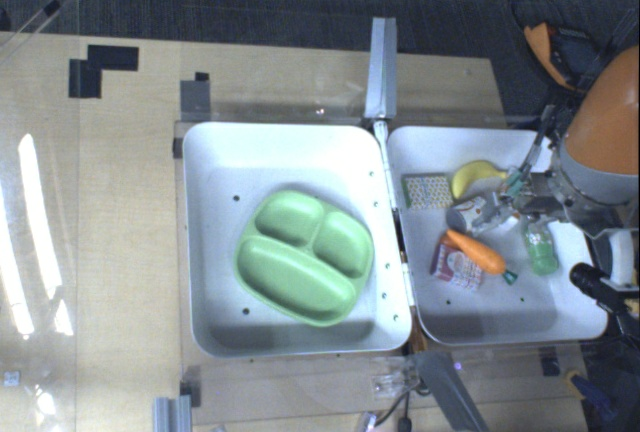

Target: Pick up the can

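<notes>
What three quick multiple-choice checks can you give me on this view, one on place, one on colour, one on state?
1. Where does the green divided plate lie?
A. left bin
B. right bin
C. on the bench outside the bins

2. What colour is the carrot?
A. blue
B. orange
C. white

3. How does the small green bottle sit?
A. on the plate
B. hanging over the floor
C. in the right bin, beside the carrot

Answers:
1 A, the plate fills the middle of the left bin.
2 B, it shows orange with a green tip.
3 C, it rests on the bin floor to the right of the carrot, below the end effector.
</notes>
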Tool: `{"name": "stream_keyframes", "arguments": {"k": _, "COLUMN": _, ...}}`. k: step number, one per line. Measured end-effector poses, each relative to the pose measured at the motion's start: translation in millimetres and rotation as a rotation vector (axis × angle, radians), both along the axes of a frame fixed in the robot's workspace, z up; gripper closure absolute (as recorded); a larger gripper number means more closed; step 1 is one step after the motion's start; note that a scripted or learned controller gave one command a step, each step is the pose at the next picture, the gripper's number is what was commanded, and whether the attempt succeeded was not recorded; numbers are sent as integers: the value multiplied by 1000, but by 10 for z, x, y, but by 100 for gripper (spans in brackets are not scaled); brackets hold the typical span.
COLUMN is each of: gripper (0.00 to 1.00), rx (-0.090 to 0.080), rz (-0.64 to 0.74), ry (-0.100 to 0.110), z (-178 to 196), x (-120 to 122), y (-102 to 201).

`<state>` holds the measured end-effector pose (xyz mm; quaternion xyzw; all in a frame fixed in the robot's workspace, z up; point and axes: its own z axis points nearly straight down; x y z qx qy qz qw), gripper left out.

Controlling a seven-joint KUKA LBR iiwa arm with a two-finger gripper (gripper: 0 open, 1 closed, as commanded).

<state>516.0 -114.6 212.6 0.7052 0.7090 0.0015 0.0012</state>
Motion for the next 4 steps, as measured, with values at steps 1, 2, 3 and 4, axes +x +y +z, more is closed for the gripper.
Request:
{"name": "stream_keyframes", "arguments": {"k": 1, "gripper": 0, "rx": -1, "rz": -88, "ry": 0, "z": -114, "x": 447, "y": -595}}
{"name": "stream_keyframes", "arguments": {"k": 2, "gripper": 0, "rx": 0, "rz": -81, "ry": 1, "z": -1069, "x": 811, "y": -637}}
{"name": "stream_keyframes", "arguments": {"k": 3, "gripper": 100, "rx": 0, "rz": -80, "ry": -3, "z": -955, "x": 827, "y": -626}}
{"name": "stream_keyframes", "arguments": {"k": 4, "gripper": 100, "rx": -4, "rz": 175, "ry": -4, "z": -319, "x": 950, "y": -677}}
